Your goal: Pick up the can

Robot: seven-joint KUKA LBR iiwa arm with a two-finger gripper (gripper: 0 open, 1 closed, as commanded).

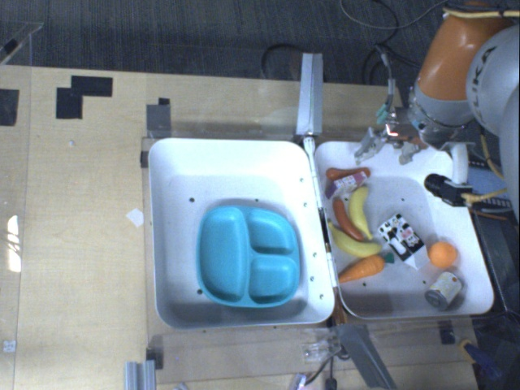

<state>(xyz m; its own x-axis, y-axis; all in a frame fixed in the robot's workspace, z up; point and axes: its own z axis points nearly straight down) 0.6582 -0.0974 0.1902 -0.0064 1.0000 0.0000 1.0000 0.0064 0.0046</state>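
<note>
Two white bins on counter: left bin, right bin.

Left bin: one blue tray with three compartments.

Right bin: two bananas, one and other. One carrot. One orange. One can, lying on side. One black-and-white box. One reddish sausage-like item at far edge, kind unclear. One more orange-brown long item beside bananas, kind unclear.

One arm, one gripper.

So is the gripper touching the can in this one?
Apart. The camera view shows the gripper at the far rim of the right bin, while the can lies near that bin's near right corner, with bare bin floor between them.
</note>
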